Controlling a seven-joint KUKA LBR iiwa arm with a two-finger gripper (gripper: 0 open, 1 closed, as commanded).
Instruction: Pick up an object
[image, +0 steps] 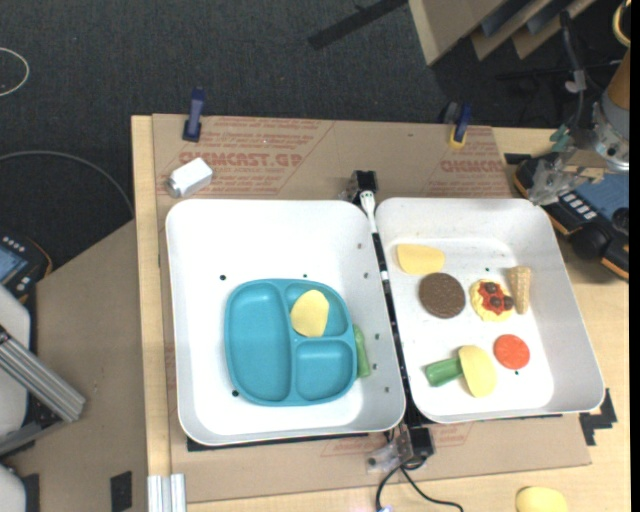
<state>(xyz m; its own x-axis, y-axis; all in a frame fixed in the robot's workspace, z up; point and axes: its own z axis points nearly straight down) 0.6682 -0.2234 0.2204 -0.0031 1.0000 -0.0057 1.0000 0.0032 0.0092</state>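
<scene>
White plastic forms the 2 shallow bins that sit side by side on the cardboard-covered tabletop (300, 150). The left bin (200, 250) holds a teal divided tray (262, 345), and a pale yellow chip-shaped piece (311, 313) lies in the tray's upper right compartment. A thin green piece (361, 352) sits just beside the tray's right edge.

The right bin (560, 260) holds the loose toy food. A pale yellow wedge (420, 259) lies near the top left. Below it sits a round brown cookie (441, 295), with a small pizza-like disc (491, 299) just to its right and a tan cone (520, 288) standing close beside that disc. Lower down, an orange-red disc (511, 351) lies apart from the others. A yellow piece (477, 369) touches a green piece (440, 371) near the bin's front edge.

At the upper right corner of the scene, the arm's end (610, 125) hangs outside the right bin, above the tabletop's far edge. Its jaws are blurred among wires and metal parts, so I cannot tell whether they are apart or together. Nothing is visibly clamped there.

A small white block (190, 177) rests on the cardboard behind the left bin. 2 blue clamps (193, 112) grip the cardboard's far edge.
</scene>
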